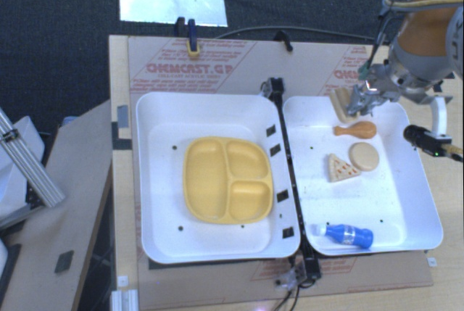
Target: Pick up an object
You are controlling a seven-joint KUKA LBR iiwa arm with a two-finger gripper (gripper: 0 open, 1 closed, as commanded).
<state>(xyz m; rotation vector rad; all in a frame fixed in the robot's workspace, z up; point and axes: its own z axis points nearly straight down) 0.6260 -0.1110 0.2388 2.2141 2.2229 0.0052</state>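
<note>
Jaws (360, 104) hang over the right bin's (417, 190) far edge, spread impossible to tell, beside a drumstick (356, 130) lying crosswise, knob rightward; "CHEMCAST" board (190, 68) behind.

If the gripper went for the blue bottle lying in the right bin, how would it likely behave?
The blue bottle lies on its side on the right bin floor, so a nudge would probably roll it. Its rounded, smooth-looking body may slip between fingers. It looks like a small toy, likely light and rigid.
</note>
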